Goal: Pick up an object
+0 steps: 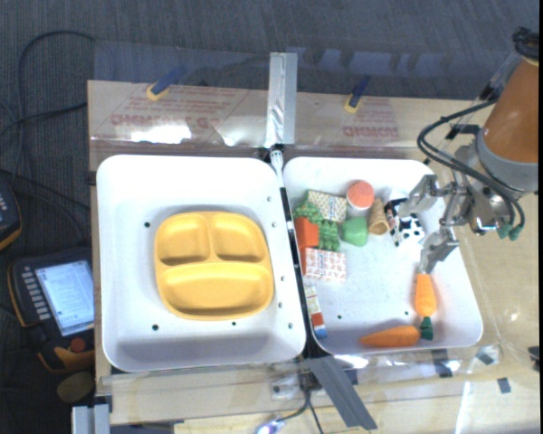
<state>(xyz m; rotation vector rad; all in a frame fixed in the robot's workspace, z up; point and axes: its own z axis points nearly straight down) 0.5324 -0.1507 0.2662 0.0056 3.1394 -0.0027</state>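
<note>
The gripper (432,226) was seen over the right bin (452,328), near its right wall, w/ fingers spread apart and nothing between them; one finger (423,193) pointed up-left, the other (437,247) down toward the bin floor. An upright carrot (424,297) lay just below the lower fingertip, near but apart, long axis running roughly top-to-bottom in the view, approx. parallel to the right wall. This was judged the nearest pick; a short drop and a wrist turn across its axis would likely be needed.

A second carrot (391,337) lay crosswise along the front wall, its green end close to the first carrot's base – a possible snag. A black-and-white die (407,229) sat just left of the gripper. Farther left, a clutter of blocks and a green piece (355,233) was well clear. The yellow tray (214,262) was in the left bin (127,188).
</note>
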